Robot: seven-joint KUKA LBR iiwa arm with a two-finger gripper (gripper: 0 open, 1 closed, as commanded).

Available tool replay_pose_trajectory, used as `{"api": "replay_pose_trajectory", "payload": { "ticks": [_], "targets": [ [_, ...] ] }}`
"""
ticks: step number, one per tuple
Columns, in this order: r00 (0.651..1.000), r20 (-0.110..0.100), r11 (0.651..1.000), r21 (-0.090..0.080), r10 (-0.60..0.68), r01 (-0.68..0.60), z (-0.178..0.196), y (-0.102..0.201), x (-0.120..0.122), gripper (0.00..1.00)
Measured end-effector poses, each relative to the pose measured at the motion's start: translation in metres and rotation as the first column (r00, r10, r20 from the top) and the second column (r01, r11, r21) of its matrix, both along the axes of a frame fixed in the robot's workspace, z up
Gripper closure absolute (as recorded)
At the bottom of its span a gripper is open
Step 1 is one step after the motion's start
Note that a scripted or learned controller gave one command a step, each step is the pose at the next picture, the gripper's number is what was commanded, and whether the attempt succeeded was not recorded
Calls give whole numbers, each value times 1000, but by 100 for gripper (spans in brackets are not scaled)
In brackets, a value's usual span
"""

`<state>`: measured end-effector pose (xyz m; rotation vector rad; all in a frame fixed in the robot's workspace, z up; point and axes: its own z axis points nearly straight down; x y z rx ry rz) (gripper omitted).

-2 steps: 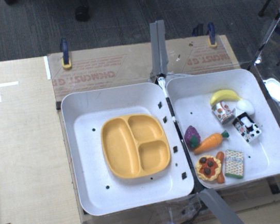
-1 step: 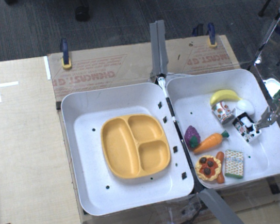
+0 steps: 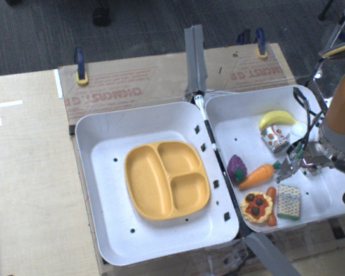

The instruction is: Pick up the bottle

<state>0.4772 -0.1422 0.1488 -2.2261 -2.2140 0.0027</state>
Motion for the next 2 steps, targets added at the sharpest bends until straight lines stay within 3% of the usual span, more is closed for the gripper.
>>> {"api": "replay_pose_trajectory", "payload": {
  "ticks": [1,2],
  "targets": [
    [967,2,967,-3,-257,257,220,48,1,0],
    [995,-1,995,-2,-101,101,111,-10,0,0]
  ]
}}
